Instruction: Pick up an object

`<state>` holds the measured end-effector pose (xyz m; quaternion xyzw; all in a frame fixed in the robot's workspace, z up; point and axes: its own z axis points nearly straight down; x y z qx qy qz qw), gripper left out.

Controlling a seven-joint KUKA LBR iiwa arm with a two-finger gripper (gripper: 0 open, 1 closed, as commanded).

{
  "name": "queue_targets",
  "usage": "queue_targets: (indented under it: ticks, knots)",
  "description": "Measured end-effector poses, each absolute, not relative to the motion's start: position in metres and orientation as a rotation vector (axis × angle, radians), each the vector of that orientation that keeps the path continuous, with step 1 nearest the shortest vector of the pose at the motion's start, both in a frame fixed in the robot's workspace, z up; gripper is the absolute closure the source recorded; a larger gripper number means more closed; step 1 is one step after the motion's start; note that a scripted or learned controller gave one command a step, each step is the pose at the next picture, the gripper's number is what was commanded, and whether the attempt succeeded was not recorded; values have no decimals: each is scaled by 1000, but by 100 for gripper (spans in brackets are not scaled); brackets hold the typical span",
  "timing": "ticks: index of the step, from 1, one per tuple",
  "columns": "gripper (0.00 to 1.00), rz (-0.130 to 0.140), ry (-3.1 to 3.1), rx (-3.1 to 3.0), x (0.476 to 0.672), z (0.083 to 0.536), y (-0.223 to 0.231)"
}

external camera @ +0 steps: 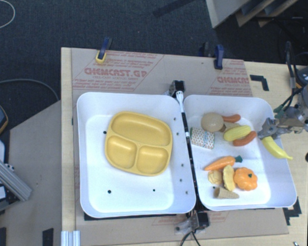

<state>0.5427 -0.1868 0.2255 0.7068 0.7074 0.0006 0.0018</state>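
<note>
Two white bins are seen side by side: the left bin [87, 142] carries a yellow divided plate [138, 143], the right bin [278, 189] toy food. The gripper [270, 129] is seen at the right bin's right rim, beside a banana [276, 147]; whether anything is gripped cannot be told.

A cardboard-covered bench [146, 68] bears two white bins [92, 142] side by side.

The arm entered at the right edge of the frame, at mid-height. Its gripper [268, 129] pointed left, held low. Whether it was closed could not be determined.
</note>
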Motion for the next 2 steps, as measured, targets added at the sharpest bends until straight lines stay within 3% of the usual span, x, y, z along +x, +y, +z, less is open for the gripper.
queue_targets:
  ticks: [2]
  knots:
    - [100,0,2226,2220,533,235,-79]
